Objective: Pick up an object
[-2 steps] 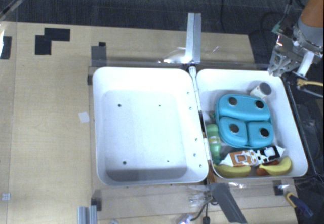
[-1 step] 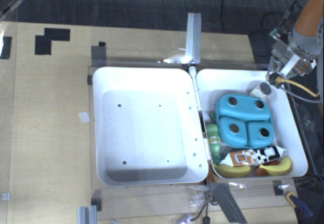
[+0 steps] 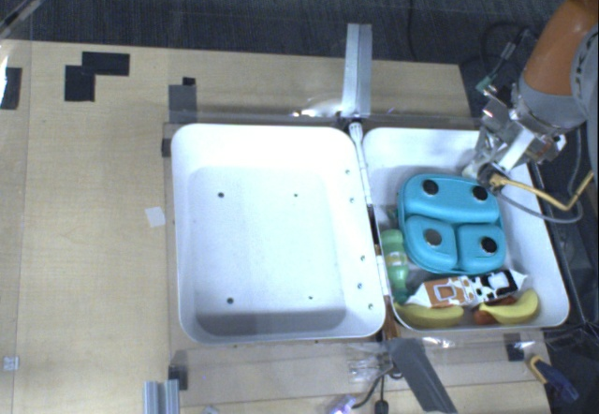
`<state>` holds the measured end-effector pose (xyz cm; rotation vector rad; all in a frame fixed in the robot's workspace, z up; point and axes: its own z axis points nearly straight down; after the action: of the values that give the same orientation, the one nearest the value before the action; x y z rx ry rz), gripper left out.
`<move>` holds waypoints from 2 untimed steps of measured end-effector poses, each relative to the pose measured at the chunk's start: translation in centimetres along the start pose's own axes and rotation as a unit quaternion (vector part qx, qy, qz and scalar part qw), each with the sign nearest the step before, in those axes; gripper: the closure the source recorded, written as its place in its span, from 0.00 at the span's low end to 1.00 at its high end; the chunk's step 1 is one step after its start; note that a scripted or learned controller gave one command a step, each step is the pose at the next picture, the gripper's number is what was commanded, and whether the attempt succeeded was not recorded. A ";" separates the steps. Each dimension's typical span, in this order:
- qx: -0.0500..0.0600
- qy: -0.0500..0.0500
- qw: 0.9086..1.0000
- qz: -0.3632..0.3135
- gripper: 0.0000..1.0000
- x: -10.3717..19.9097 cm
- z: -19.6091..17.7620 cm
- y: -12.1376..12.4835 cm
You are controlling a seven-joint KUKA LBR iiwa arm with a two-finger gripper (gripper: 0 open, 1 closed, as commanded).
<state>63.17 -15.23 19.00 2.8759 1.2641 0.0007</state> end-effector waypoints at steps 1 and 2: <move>0.000 0.000 0.999 -0.048 1.00 1.2 -2.5 -0.9; 0.001 -0.001 0.998 0.055 1.00 -0.1 0.3 4.3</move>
<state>66.25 -18.18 18.69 2.9418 1.1038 -0.0016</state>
